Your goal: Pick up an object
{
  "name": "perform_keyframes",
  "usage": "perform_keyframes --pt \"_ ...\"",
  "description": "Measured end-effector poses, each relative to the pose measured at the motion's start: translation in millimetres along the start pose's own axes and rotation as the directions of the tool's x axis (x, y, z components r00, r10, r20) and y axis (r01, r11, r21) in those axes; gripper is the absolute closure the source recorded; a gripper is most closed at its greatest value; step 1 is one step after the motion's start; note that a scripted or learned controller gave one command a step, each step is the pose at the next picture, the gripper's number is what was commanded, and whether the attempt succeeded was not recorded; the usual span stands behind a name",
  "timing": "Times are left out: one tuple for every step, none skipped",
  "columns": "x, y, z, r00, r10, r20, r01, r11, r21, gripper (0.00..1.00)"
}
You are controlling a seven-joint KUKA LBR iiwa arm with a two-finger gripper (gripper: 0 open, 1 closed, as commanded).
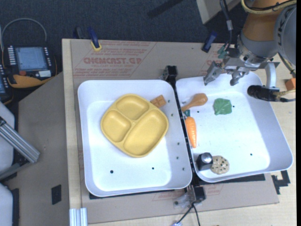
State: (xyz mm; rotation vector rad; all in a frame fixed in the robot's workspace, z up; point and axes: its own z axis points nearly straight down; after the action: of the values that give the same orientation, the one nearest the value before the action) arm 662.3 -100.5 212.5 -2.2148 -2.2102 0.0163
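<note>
My gripper (221, 77) hangs open over the far edge of the right bin (263, 140), with nothing between its fingers. In that bin, a green leafy piece (223, 106) lies just below the gripper. A brown drumstick (195, 100) sits to the gripper's lower left. An orange carrot (190, 132) lies along the bin's left wall. Near the front edge, a small black and silver object (204, 160) touches a chocolate-chip cookie (219, 165).
The left bin (94, 164) holds a yellow divided plate (135, 125), with a small brown block (158, 100) by the plate's far right rim. A black clamp (170, 72) sits between the bins at the back. The right bin's middle and right are bare.
</note>
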Motion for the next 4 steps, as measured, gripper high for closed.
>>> perform_keyframes --pt "0 3 -9 1.0 -0.002 0.001 0.002 1.0 -0.015 0.0" --pt "-2 -1 35 1.0 -0.001 0.001 0.001 1.0 -0.01 0.0" --pt "1 0 76 1.0 -0.002 0.001 0.002 1.0 -0.013 0.0" --pt "3 2 125 1.0 -0.003 0.0 0.003 1.0 -0.019 0.0"
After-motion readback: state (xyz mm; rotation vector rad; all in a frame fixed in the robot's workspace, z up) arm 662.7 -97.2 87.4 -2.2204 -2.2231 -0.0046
